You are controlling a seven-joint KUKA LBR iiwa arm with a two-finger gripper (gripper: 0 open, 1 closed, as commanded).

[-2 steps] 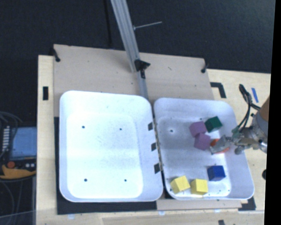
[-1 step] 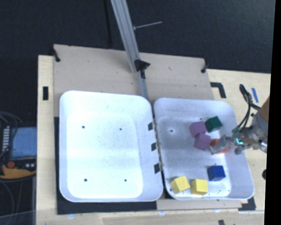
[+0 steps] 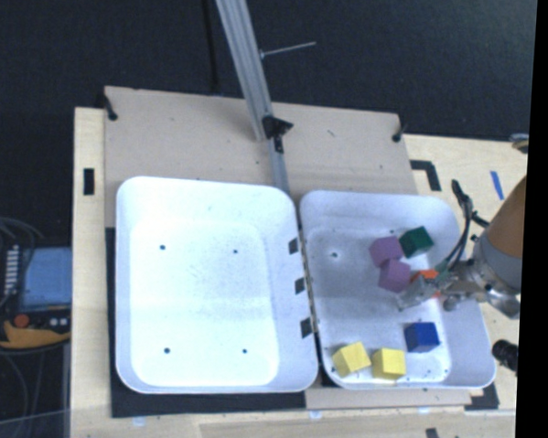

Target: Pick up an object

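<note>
Your gripper (image 3: 417, 290) is down inside the right bin (image 3: 347, 217), coming in from the right edge, and its tip sits right against the lower purple block (image 3: 395, 276). Whether it's apart or clamped, you can't tell from this angle. A second purple block (image 3: 383, 250) touches the first from above, with the green block (image 3: 417, 240) just beside that. The blue block (image 3: 422, 336) lies just below the gripper, apart from it. Two yellow blocks (image 3: 351, 359) (image 3: 389, 362) rest side by side near the bin's front wall. The left bin (image 3: 138, 197) sits alongside on the counter (image 3: 352, 126).
</note>
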